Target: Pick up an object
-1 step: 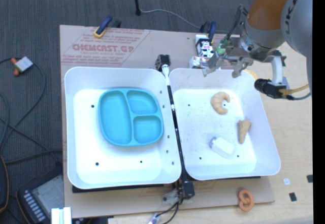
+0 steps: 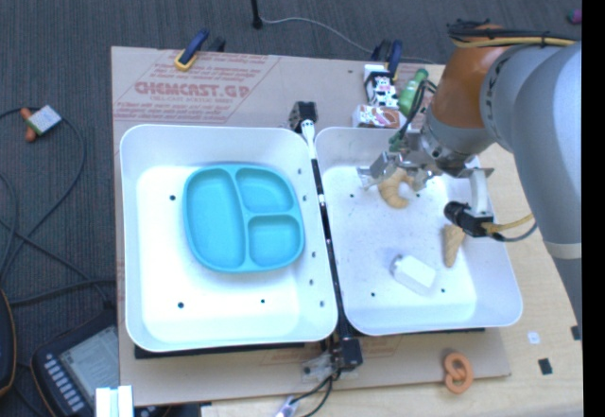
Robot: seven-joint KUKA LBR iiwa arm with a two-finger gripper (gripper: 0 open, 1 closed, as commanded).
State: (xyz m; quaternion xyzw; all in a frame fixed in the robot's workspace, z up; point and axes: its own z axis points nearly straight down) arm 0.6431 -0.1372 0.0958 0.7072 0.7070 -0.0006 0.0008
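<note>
The gripper (image 2: 401, 171) hangs over a tan lump (image 2: 395, 192) in the right bin (image 2: 492, 306); whether it is clenched cannot be told. A white block (image 2: 414, 272) lies nearby.

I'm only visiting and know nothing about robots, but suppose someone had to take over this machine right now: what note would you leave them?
Gripper: low in the right bin, at its far end, right over a tan curved piece. Whether its fingers are open or closed on it cannot be told from this view.
Other things in the right bin: a tan cone-shaped piece near the right wall and a white block toward the near side.
Left bin: holds a blue divided plate.
Done: arm has reached an object.
Left: confirm a grasp and lift; nothing is visibly raised yet.
</note>
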